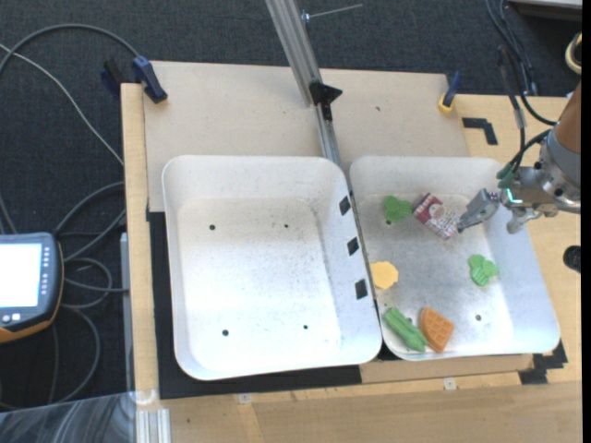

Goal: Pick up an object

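A dark carpeted floor (74, 7) surrounds a pale wooden bench (240, 109) filling most of the frame; cables trail at the upper left and a handheld screen unit (23, 280) sits at the left edge; a metal rail (295, 44) slants down from the top centre to the seam between the bins. The left white bin (185, 192) lies at centre left; the right white bin (526, 284) lies at centre right and holds the objects: a red-and-white packet (434, 215) near its upper middle, a green piece (397, 209) just left of it, another green piece (482, 269) towards the right, a yellow piece (384, 274) by the left wall, and a green stick (404, 329) beside an orange waffle-like piece (437, 328) at the lower edge. The gripper (473, 214) reaches in from the right edge, its tip just beside the packet; whether it is spread or closed cannot be told.
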`<action>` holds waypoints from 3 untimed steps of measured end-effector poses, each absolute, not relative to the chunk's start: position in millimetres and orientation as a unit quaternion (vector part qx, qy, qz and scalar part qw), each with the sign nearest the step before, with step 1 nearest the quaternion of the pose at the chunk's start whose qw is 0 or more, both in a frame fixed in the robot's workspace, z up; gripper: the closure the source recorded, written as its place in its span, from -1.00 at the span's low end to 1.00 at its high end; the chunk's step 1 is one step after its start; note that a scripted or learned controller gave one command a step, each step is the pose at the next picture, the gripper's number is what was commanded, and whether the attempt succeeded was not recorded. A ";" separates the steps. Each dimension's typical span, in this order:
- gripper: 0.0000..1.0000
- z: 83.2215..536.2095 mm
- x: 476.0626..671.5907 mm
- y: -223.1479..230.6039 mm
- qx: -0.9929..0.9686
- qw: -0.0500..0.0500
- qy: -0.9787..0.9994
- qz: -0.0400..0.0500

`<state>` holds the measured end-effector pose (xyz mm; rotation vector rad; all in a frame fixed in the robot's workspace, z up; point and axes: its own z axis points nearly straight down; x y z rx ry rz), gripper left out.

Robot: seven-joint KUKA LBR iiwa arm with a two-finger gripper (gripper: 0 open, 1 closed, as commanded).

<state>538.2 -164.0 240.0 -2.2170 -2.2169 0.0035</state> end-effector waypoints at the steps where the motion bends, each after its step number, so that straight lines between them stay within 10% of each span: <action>1: -1.00 242.0 539.1 -164.0 -0.707 0.001 -0.707 0.000; 3: -1.00 153.7 541.4 -152.3 -0.707 0.003 -0.707 0.001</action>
